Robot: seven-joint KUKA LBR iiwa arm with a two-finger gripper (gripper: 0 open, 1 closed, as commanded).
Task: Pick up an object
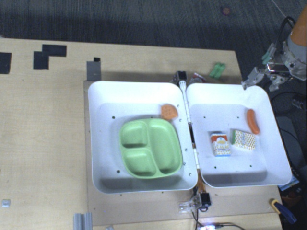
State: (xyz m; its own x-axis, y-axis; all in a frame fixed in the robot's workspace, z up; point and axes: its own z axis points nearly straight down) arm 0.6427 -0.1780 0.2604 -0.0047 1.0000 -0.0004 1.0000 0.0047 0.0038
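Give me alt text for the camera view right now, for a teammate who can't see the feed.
The gripper hangs over the far right corner of the right bin, which holds an orange sausage, a small red-and-white carton and a patterned packet. The left bin holds a green divided tray with a round brown cookie just beyond it.

Left bin holds a green divided tray and a round cookie — right bin a hot dog and two small cartons; pincer hovers beyond its far corner.
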